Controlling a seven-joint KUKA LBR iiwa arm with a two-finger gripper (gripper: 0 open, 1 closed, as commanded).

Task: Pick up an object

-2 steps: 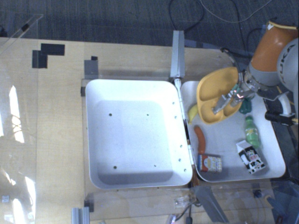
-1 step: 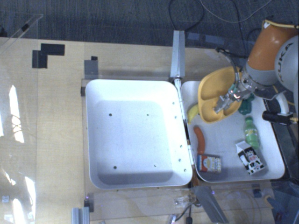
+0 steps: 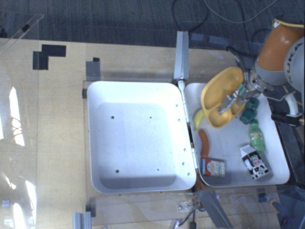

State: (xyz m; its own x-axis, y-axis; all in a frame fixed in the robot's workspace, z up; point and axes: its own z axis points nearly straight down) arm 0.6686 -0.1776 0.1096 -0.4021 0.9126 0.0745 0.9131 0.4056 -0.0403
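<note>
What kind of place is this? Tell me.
Probably a robotics lab's test bench: a robot arm reaches over two white bins, one holding a yellow bowl and toy food, with cables trailing behind.

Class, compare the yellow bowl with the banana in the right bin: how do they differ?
The yellow bowl is large, round and tilted at the gripper; the banana is small, curved and lies flat, partly hidden beneath the bowl's rim. Both are yellow and sit in the right bin.
</note>
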